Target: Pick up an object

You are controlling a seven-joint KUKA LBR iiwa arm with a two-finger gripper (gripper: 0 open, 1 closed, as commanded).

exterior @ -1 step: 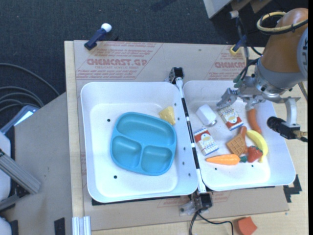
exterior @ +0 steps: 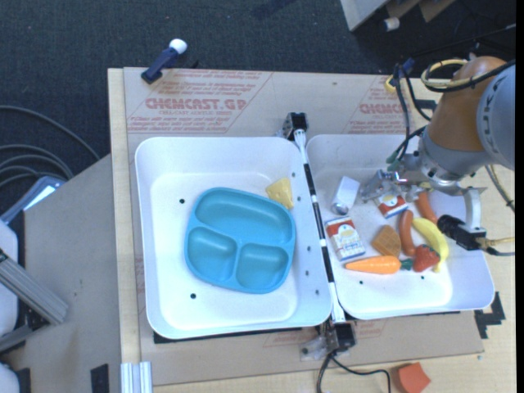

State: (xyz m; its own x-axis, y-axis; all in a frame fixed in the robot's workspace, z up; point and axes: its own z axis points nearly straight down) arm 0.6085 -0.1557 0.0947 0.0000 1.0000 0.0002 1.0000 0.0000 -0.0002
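The right bin [exterior: 467, 297] holds several toy foods: a white block [exterior: 346, 191], a red and white carton [exterior: 345, 238], a carrot [exterior: 372, 264], a brown cracker [exterior: 386, 241], a banana [exterior: 430, 237], a red fruit [exterior: 424, 258] and a sausage [exterior: 426, 207]. My gripper [exterior: 388, 183] reaches down into the back of this bin. It hangs just over a small red and white item [exterior: 394, 205], to the right of the white block. Nothing can be seen held in it.
The left bin [exterior: 155, 244] carries a blue divided plate [exterior: 239, 240] and a yellow cheese wedge [exterior: 281, 191] by the divider. A blue and white marker [exterior: 164, 60] lies on the bench behind the bins. An orange block [exterior: 410, 377] sits at the front edge.
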